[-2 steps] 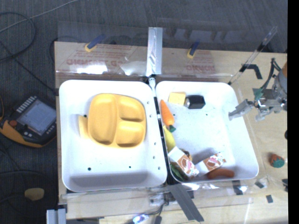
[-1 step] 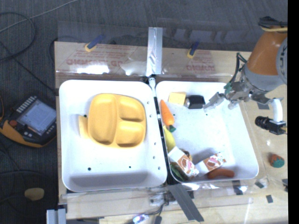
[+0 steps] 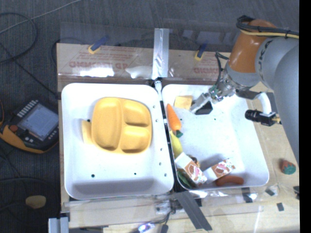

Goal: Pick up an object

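Camera view. Pincer low in right bin, upper left part; fingers' state cannot be told, blurred. Just left of it, a pale yellow block, lying flat. Below that block, carrot, long axis running up-down along the bin's left wall, tip upward. Farther below: two small cartons, sausage. Left bin holds yellow divided tray.

Tray in left bin; carrot in right bin.
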Controlling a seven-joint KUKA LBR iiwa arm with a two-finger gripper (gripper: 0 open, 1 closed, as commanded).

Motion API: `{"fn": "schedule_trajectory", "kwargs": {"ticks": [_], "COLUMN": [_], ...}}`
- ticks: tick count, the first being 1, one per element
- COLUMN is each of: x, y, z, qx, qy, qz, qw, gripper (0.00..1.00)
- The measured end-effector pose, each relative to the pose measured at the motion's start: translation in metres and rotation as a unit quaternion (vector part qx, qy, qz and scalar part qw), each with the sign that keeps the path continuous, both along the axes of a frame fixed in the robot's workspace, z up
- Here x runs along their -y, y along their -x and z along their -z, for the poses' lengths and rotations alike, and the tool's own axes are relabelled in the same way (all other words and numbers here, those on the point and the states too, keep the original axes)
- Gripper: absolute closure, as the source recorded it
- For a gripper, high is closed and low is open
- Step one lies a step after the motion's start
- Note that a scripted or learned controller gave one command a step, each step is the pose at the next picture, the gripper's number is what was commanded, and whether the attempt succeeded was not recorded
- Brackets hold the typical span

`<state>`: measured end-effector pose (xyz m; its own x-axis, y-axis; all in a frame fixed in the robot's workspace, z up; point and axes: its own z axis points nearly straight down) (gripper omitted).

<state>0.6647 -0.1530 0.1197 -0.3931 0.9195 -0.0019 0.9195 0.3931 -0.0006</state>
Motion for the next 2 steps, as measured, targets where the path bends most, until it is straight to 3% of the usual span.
{"fn": "schedule_trajectory", "kwargs": {"ticks": [1,2], "x": [-0.025,-0.025], "y": [-0.004,-0.006], "z": [0.029,0.019], "qx": [0.001,0.005], "qy": [0.0031,0.0045], "qz": [-0.002,-0.003], "qw": [1.0000,1.0000], "gripper": [0.00,1.00]}}
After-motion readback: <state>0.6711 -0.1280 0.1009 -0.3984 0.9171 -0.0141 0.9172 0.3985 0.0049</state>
